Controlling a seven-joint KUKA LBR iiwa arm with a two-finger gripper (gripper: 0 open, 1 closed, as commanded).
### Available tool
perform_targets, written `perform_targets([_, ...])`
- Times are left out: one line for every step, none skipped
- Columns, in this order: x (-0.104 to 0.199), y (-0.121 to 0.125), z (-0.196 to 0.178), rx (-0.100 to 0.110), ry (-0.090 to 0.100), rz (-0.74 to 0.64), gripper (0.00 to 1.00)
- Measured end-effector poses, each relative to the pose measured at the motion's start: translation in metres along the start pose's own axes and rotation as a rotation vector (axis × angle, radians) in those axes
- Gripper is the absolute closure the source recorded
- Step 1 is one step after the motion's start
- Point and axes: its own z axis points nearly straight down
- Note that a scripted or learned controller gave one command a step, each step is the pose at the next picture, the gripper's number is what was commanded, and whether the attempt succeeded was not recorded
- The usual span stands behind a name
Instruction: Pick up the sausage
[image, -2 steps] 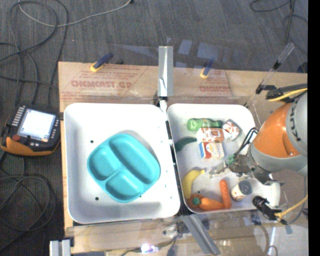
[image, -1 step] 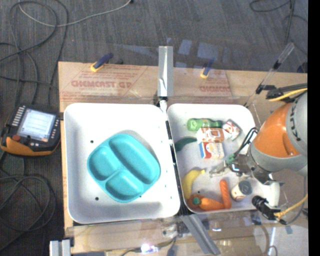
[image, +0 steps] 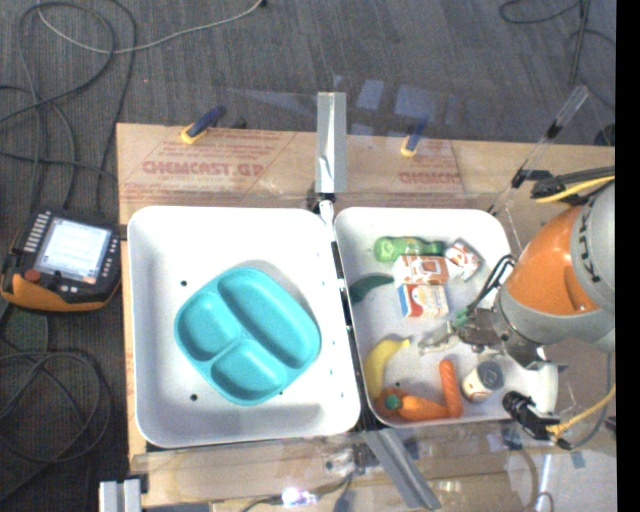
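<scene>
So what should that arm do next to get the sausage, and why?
Probably shift slightly toward the bin's near edge and lower. The gripper hangs just above the sausage, which lies free on the right bin floor between the carrot and a small can.

The grey KUKA arm (image: 600, 270), banded in glossy orange above its wrist, with dark metal gripper hardware (image: 470, 325) and trailing black cables.

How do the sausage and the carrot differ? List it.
The sausage is plain reddish-orange and stands nearly upright in the view; the carrot is orange with a green end and lies crosswise along the front wall. The carrot looks longer and tapers; the sausage is blunt. Both lie in the right bin, ends close together.
</scene>
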Motion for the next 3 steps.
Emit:
perform_targets([0.0001, 0.0001, 0.0000, 0.000, 0.001, 0.033, 0.00])
perform_targets([-0.0006, 0.0002, 0.0001, 0.001, 0.003, 0.058, 0.00])
perform_targets([0.0009, -0.0002, 0.0001, 0.000, 0.000, 0.064, 0.00])
